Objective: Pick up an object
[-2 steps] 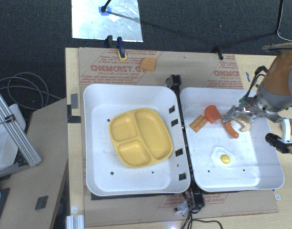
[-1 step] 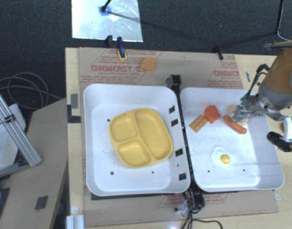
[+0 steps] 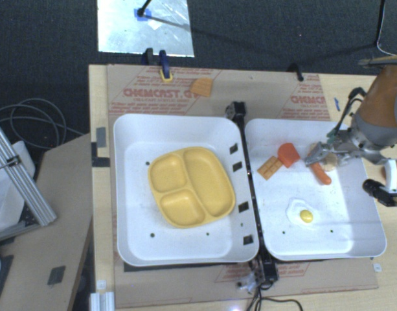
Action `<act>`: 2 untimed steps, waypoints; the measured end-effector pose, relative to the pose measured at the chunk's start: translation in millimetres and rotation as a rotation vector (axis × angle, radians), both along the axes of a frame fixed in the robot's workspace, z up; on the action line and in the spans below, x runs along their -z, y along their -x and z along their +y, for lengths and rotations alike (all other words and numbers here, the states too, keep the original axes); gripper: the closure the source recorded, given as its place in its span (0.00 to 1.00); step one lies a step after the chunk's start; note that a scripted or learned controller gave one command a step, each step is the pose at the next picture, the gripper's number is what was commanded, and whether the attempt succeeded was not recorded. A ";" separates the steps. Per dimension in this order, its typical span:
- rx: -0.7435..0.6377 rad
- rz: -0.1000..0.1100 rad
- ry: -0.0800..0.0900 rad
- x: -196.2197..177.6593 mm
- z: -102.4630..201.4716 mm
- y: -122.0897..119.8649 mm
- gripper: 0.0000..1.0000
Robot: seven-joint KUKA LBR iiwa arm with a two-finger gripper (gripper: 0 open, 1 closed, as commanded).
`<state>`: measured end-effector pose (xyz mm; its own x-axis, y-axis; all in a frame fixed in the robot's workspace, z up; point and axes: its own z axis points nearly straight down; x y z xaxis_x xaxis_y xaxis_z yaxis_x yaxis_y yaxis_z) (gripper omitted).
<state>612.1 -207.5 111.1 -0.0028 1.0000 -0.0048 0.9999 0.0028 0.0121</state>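
The robot arm comes into sight beside the right-hand white bin, above its far right corner. Its upper section is a broad rounded band of orange. Below that sits a smooth, rounded grey wrist housing. From the wrist a smaller metal gripper extends over the bin, built from silver-grey parts with darker joints. A thin blue cable curves along the arm's side nearest the bin's far edge.

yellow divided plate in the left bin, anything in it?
Empty. All three compartments of the yellow plate show bare yellow; the toy food lies in the right bin.
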 end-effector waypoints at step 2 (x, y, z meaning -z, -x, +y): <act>-0.001 -0.003 0.001 -11.0 -0.1 -1.0 0.00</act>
<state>613.1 -207.6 122.1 -0.0033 1.0000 -0.0054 0.9999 0.0034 0.0152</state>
